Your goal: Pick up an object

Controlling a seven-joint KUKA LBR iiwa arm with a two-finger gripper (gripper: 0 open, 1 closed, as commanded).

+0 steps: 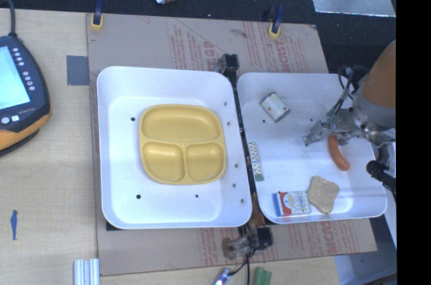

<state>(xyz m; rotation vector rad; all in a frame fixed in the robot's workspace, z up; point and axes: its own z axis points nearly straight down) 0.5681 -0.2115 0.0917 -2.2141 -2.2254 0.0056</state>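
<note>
pincer [322,133] low in right bin [296,91], beside orange sausage [339,153]

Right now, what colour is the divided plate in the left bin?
Yellow, plain; the plate shows best in the camera view.

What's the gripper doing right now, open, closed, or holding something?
Gripper: cannot be told; it sits low in the right bin, beside the orange sausage, with nothing visibly held.
</note>
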